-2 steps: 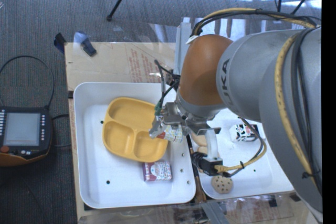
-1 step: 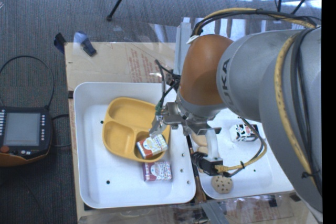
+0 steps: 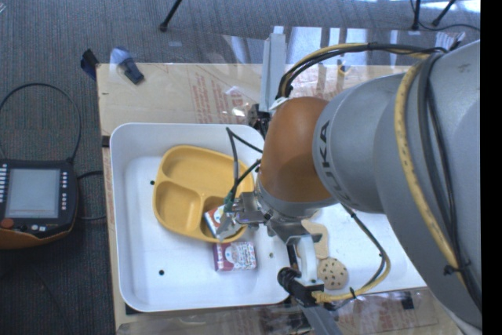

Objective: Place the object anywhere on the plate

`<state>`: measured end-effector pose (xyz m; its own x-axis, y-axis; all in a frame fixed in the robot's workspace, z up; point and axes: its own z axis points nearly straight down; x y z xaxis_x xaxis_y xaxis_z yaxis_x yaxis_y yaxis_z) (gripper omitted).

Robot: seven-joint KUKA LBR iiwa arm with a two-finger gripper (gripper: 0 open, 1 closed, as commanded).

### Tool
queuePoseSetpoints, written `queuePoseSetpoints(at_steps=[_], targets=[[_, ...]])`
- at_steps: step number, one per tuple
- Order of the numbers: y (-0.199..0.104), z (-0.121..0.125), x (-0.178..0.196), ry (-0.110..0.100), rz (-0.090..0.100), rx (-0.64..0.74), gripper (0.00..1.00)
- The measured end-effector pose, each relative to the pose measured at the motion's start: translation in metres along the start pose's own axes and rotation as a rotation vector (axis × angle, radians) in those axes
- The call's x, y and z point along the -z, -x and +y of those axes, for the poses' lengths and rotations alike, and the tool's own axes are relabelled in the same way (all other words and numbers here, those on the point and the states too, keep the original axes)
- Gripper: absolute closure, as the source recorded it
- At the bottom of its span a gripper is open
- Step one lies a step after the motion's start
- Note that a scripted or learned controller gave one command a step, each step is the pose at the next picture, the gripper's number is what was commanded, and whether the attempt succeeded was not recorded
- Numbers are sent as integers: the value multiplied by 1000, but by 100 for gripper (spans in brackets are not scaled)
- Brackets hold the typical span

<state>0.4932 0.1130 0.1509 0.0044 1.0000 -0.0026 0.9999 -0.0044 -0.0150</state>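
A slanted overhead view shows a wooden desk (image 3: 157, 90) carrying a shallow white bin (image 3: 137, 247) on the left side of the frame. Inside the bin sits a yellow plate (image 3: 184, 188) divided into compartments, lying toward the bin's upper middle. A large grey robot arm (image 3: 392, 169) with an orange band (image 3: 294, 153) above its wrist reaches in from the right and covers much of the right half of the scene. Its claw (image 3: 227, 222) hangs at the lower right edge of the plate, over a small red and white packet (image 3: 213, 220) that rests tilted on the plate's rim; whether the claw is open or closed around it cannot be told, since the wrist hides it. Just below, on the bin floor and apart from the plate, lies a second small packet (image 3: 236, 256) with red and white printing. Near the lower right, a tan spoon-shaped item (image 3: 332, 272) with dark spots lies beside the arm's cables. On the carpeted floor at far left sits a handheld control pendant (image 3: 35, 196) with a screen.
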Motion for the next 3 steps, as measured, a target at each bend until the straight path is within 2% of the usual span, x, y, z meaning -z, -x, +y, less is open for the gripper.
queuePoseSetpoints(at_steps=[1,2,3], targets=[[4,2,7,-4,-1,-12,100],[44,-16,58,9,1,1,100],[139,-5,31,3,1,-3,100]])
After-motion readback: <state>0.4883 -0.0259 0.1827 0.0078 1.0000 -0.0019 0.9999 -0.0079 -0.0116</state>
